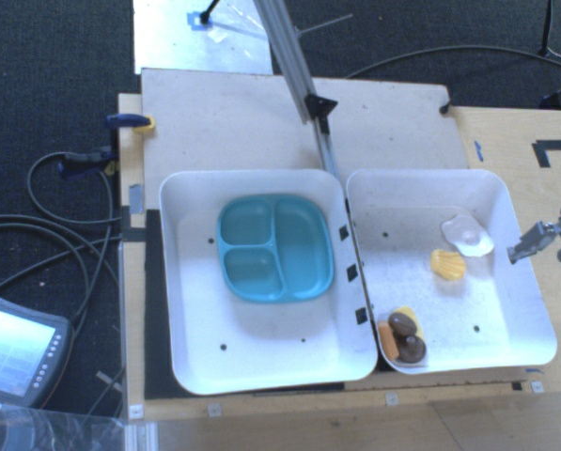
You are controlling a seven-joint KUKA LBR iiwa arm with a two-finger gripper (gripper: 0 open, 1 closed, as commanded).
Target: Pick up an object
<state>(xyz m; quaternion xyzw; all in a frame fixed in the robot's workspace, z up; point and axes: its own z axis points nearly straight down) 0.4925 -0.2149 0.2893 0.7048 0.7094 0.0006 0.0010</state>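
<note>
- Nearest, at the right bin's front corner, two brown pieces rest on a yellow one: probably light and rigid; grasp across one brown piece.
- Farther back lie a yellow item and a white item.
- Gripper hangs at the right rim; whether its jaws are parted or closed is unclear.

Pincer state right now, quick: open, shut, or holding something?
Pincer: cannot be told; it sits at the right bin's right rim.

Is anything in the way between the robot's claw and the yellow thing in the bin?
Nothing visible. The gripper sits at the right bin's right edge; the yellow piece lies further left, with only the white piece just above that path.
</note>
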